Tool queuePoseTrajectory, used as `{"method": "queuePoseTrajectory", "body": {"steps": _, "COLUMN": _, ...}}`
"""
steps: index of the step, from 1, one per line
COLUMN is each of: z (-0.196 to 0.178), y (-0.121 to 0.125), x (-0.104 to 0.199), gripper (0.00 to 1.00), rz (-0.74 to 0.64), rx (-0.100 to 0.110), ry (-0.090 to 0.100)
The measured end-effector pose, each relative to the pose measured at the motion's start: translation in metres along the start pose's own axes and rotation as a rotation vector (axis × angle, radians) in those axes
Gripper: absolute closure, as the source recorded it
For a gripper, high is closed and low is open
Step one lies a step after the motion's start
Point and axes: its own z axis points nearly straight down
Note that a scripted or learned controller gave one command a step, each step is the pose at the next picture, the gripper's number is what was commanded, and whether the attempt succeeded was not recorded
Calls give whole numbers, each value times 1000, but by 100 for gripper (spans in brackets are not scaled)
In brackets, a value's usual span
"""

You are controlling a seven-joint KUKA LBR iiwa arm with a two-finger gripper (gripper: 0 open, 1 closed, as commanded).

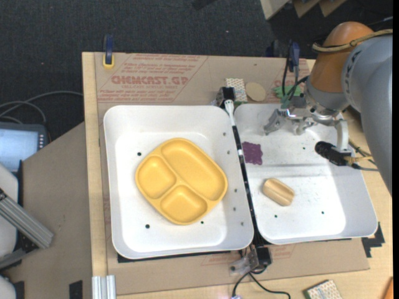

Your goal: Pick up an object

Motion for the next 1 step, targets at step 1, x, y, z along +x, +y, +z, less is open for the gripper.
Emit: {"method": "queuePoseTrajectory", "body": {"steps": 1, "z": 0, "y": 0, "x": 45, "gripper": 0, "rz": -6, "rx": 5, "ry": 4}}
